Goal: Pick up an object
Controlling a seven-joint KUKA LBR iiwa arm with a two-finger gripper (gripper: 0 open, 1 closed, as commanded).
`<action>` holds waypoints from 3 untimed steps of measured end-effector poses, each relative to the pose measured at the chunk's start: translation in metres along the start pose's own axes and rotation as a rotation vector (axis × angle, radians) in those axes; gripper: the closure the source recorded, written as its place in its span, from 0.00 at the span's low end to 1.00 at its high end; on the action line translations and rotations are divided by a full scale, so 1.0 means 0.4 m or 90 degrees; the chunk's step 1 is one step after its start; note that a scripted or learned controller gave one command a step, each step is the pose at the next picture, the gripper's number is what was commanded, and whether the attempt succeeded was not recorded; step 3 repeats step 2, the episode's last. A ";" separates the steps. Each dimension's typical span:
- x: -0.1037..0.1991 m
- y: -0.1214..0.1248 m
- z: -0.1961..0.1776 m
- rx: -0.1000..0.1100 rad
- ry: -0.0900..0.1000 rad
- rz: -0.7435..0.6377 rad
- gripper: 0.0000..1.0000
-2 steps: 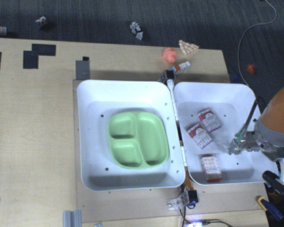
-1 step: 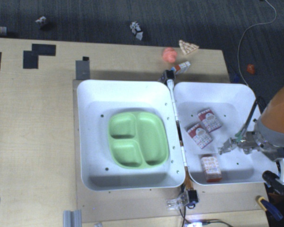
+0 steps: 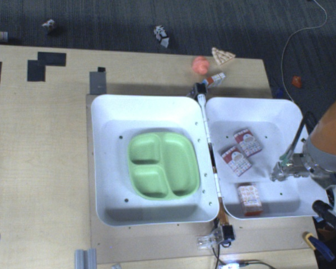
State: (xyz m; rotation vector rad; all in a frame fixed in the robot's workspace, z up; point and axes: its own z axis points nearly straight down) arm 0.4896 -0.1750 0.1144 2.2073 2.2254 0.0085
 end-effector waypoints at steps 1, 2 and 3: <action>0.239 0.072 -0.211 0.003 0.002 0.002 1.00; 0.237 0.071 -0.211 0.004 0.001 0.002 0.00; 0.237 0.071 -0.211 0.004 0.001 0.002 0.00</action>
